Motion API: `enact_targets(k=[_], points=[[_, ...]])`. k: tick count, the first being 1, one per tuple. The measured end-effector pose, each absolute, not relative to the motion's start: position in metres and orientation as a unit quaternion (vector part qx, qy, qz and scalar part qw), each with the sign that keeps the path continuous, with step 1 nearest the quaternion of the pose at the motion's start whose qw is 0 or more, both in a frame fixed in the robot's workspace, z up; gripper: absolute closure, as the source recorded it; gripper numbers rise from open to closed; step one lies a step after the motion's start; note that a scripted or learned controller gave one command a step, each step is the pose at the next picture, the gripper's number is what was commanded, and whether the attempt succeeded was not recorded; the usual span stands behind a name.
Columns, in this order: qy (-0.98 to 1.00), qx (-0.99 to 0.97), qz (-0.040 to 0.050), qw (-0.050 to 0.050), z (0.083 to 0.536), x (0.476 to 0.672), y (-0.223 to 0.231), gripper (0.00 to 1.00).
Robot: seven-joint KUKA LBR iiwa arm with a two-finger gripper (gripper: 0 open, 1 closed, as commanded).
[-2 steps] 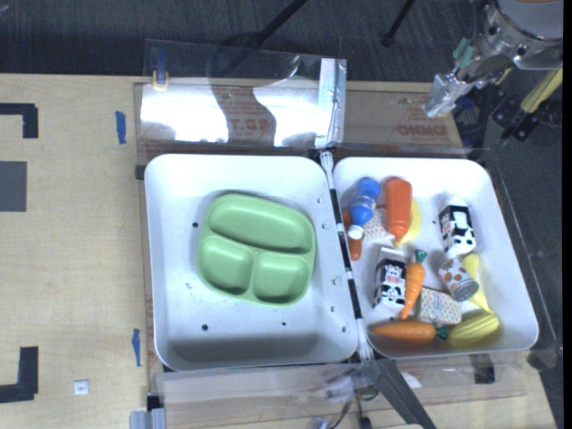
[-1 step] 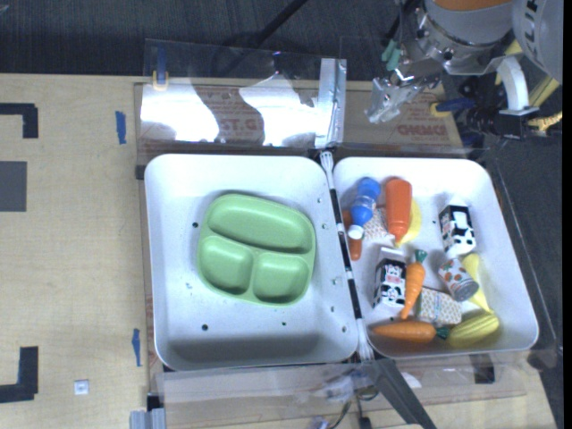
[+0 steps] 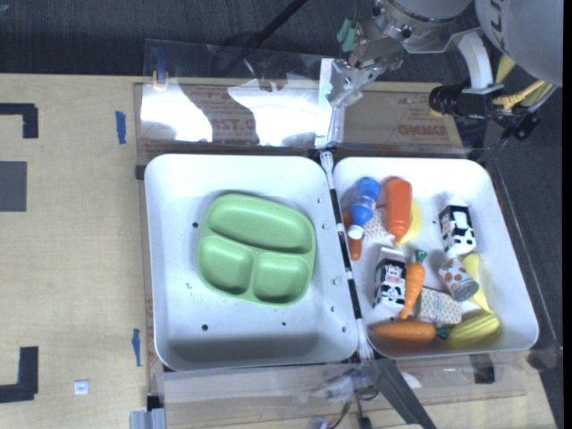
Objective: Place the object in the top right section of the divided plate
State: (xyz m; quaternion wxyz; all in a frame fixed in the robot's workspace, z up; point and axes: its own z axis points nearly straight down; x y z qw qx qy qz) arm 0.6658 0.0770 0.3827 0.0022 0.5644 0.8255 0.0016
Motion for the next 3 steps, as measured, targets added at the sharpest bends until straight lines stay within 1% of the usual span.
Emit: enact_targets(k=[1, 2, 3], points=[[0.874, 0.487, -0.0001, 0.000, 0.320, 0.666, 0.168, 1.00], [0.836, 0.549, 0.0019, 0.002, 0.366, 0.667, 0.216, 1.00], [0.791, 0.612, -0.0001, 0.000, 0.200, 0.667, 0.216, 1.00]])
